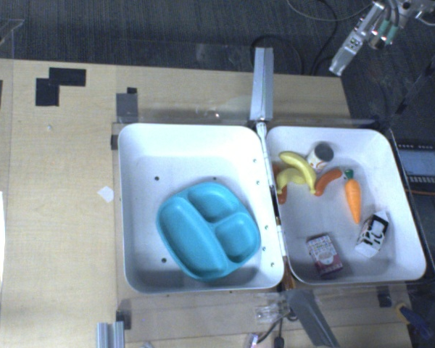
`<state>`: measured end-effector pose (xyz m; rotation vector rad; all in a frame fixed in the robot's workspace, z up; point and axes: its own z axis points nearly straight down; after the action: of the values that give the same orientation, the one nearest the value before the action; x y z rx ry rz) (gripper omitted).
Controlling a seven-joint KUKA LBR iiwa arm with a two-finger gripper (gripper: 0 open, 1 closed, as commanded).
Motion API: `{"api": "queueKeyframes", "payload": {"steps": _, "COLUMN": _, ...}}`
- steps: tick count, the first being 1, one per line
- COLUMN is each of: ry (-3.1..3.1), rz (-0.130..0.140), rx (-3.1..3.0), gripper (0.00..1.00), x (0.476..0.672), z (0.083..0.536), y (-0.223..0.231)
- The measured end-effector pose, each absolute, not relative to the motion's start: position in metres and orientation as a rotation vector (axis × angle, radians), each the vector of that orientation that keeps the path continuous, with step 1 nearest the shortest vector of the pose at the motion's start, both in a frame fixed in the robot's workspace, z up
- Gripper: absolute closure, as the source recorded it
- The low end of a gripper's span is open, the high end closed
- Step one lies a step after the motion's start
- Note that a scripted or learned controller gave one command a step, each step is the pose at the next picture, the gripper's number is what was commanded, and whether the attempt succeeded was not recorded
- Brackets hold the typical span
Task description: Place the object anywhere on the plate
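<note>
The blue plate [207, 228], split into three compartments, lies in the left bin [141, 194], toward that bin's front and slightly right of centre, its rounded edge near the divider between the two bins. Nothing rests on it.

The candidate objects all lie in the right bin [399, 194]. A yellow banana [296, 170] curves near the bin's back left corner, just beside the divider, with a small round grey and white item [322, 152] behind it. A red-orange sausage-like piece [328, 181] lies just right of the banana, and an orange carrot [354, 199] with a green top lies lengthwise beyond that. A small white carton with black markings [373, 233] sits tilted near the right wall, and a dark red box [324, 255] rests toward the front.

The gripper [351, 46] hangs at the upper right, well apart from both bins, over dark carpeted floor [167, 13]; whether its fingers are apart or together cannot be told at this size.

The bins rest on a pale wooden worktop [51, 216] marked with black patches [58, 84] at its back left. A metal post [262, 82] rises behind the bins' junction, and cables [312, 6] loop across the floor.
</note>
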<state>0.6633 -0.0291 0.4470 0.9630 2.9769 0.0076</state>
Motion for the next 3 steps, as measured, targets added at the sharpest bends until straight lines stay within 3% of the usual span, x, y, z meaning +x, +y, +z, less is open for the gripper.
{"api": "queueKeyframes", "payload": {"steps": 1, "ry": 2.988, "rz": 0.003, "rx": 0.953, "gripper": 1.00, "x": 0.634, "z": 0.401, "y": -0.012}}
{"api": "queueKeyframes", "payload": {"steps": 2, "ry": 3.097, "rz": 0.003, "rx": 0.472, "gripper": 1.00, "x": 0.648, "z": 0.417, "y": -0.023}}
{"api": "queueKeyframes", "payload": {"steps": 3, "ry": 3.125, "rz": 0.000, "rx": 0.213, "gripper": 1.00, "x": 0.567, "z": 0.437, "y": -0.068}}
